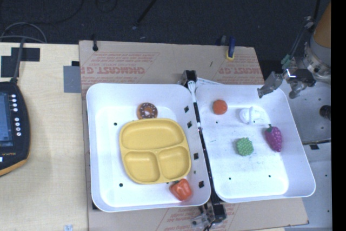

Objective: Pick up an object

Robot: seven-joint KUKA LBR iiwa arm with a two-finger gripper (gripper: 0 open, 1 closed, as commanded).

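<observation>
Gripper [281, 84] parked at upper right of frame, just over top-right corner of right bin [294, 184]. Two dark fingers spread wide w/ nothing between; prob. an approach pose, not a grasp yet.

Candidate objs, all in right bin, loose and apart from each other, so each reachable w/o nudging a neighbour:
- orange-red ball [219, 107], upper left of that bin, near divider.
- white lump [250, 114], just right of ball; low contrast vs. white floor, shape hard to read.
- purple grape bunch [274, 138], right side, closest to gripper; likely easiest first target.
- green knobbly piece [244, 146], mid-bin, below white lump.

Left bin [100, 170], centre-left of frame: yellow 3-compartment tray [157, 149] lying flat, taking most of floor. Donut [146, 111] just off tray's upper edge. Red pepper [181, 189] tucked against tray's lower-right corner by bin wall; tight spot, poor finger clearance on both sides.

Task not started, judging by layout: nothing lifted, all objs resting on bin floors.

Next move prob. needs shift down-left in frame + descent over grapes. Risk: rounded toys rolling out from closing fingers.
</observation>
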